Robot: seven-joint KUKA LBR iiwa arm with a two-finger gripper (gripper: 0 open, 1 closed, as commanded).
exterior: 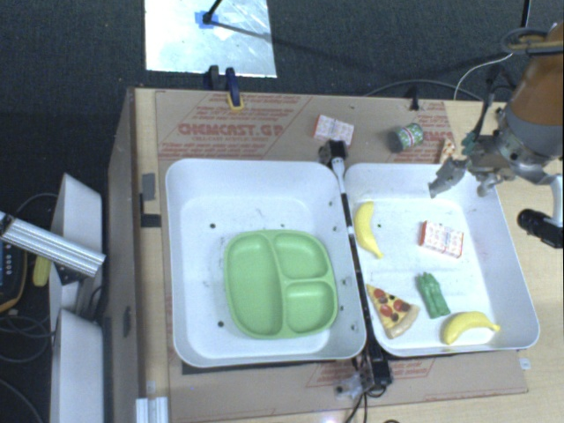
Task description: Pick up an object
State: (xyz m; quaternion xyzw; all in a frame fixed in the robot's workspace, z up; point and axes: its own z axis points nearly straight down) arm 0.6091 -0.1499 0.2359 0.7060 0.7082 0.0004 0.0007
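On the bench, seen from above, 2 white bins sit side by side on a brown board. The left bin (pixel 189 192) holds a green plate (pixel 280 283) with 3 compartments, lying flat near the bin's middle.

The right bin (pixel 498 236) holds 5 things. A banana (pixel 366 228) lies near the bin's left wall, running roughly top to bottom. A red and white packet (pixel 441 239) lies to its right, well apart from it. Below the packet a green piece (pixel 432 293) lies on the floor of the bin. To the left of that, at the bin's lower left, lies a pizza slice (pixel 391 309). A second banana (pixel 468 326) rests near the bin's lower right edge, just below and to the right of the green piece.

The arm (pixel 538 104) comes in from the right, over the right bin's upper right corner. Its gripper (pixel 461 177) hangs above the top edge of that bin, up and to the right of the packet, and apart from all 5 things. 2 fingers (pixel 443 179) point down and to the left with a gap between them, so it stands open with nothing in it.

Behind the bins, on the board, a small can (pixel 408 137) lies on its side and a small card (pixel 334 129) lies flat. Farther back, a shiny sheet (pixel 209 23) lies on the dark floor.
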